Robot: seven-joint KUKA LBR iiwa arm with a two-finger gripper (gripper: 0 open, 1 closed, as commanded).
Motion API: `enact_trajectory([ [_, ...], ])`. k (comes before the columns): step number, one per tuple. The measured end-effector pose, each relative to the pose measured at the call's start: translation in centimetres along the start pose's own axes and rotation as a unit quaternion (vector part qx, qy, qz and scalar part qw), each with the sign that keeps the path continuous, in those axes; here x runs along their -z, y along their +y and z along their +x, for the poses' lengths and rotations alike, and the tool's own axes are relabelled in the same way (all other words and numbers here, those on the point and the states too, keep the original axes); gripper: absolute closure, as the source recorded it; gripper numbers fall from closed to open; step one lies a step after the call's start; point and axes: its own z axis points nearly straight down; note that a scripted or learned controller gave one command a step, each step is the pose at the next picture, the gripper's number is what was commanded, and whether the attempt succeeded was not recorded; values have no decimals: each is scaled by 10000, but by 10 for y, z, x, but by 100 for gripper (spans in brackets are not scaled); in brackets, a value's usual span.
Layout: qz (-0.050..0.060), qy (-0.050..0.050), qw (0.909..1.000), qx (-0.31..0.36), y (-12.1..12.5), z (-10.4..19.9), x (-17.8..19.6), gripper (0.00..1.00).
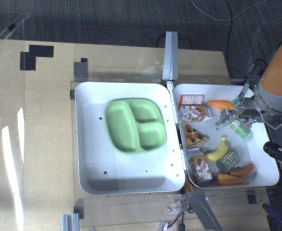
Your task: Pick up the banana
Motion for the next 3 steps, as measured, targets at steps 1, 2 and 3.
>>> enact_trajectory([
  [1, 2, 0, 9995, 310, -10, -17, -136, 0],
  [2, -6, 2, 9995, 311, -10, -16, -126, 100],
  [3, -38, 1, 9998, -196, -20, -35, -139, 100],
])
